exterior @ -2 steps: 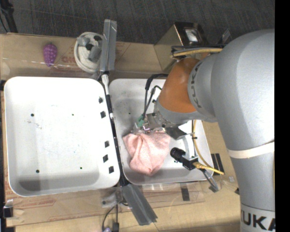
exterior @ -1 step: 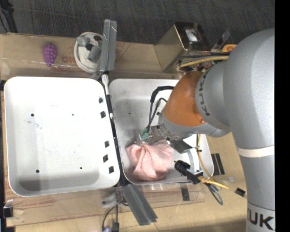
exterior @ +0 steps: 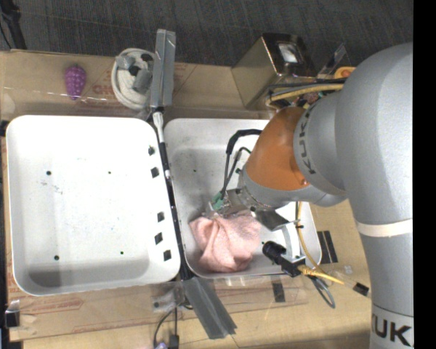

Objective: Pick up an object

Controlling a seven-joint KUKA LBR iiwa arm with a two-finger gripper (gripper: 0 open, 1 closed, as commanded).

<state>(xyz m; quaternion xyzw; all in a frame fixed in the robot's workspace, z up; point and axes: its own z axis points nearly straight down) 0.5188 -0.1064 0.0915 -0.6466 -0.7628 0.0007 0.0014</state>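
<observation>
Pink crumpled cloth (exterior: 224, 242) bunched in right bin (exterior: 196, 145), claw (exterior: 225, 203) just above it, grip state unclear

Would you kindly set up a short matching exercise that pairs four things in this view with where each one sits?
Things:
1. pink cloth
2. purple object
3. orange band
4. left bin

Places:
A. on the bench above the left bin
B. on the arm, above the right bin
C. in the near end of the right bin
D. beside the right bin, on the view's left

Pairs: 1-C, 2-A, 3-B, 4-D
</observation>
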